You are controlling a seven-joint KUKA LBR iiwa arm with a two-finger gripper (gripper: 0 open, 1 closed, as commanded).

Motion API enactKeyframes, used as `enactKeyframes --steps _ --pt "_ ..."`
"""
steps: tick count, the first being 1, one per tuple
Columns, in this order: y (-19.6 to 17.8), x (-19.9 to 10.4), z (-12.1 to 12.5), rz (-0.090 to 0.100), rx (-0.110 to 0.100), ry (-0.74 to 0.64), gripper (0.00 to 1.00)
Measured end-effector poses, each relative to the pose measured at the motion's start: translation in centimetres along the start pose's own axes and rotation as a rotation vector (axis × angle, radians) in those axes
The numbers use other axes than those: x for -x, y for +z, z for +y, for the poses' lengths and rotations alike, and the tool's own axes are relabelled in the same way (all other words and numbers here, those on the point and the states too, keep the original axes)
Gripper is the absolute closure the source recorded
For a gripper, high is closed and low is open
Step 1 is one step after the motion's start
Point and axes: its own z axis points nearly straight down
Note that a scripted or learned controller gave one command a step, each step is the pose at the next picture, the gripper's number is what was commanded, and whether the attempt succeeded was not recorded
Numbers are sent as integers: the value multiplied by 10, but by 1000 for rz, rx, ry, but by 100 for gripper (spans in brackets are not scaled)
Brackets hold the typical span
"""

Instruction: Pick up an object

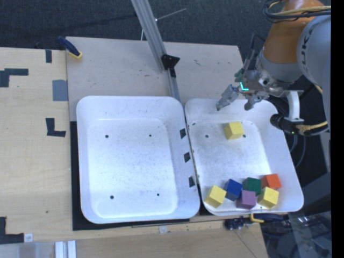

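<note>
1. Here, seen from the fixed camera above the worktop (123, 71), the grey arm (301, 36) with its orange band reaches in from the right, its jaws (236, 102) spread apart and holding nothing, poised over the far rim of the right bin (215, 155).
2. A lone yellow cube (233, 130) lies on that bin's floor, just below the jaws and clear of them.
3. Along the bin's near edge cluster six more cubes: yellow (215, 195), blue (233, 188), purple (248, 198), green (251, 185), a second yellow (269, 197) and orange (272, 181).
4. The left bin (131, 157) sits beside it, rims touching.
</note>
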Motion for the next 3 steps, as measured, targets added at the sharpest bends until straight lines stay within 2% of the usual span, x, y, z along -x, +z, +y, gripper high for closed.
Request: enactKeyframes --steps 1,3 --pt "-2 0 1 -1 4 -1 0" --pt "88 -1 -7 -2 0 0 0"
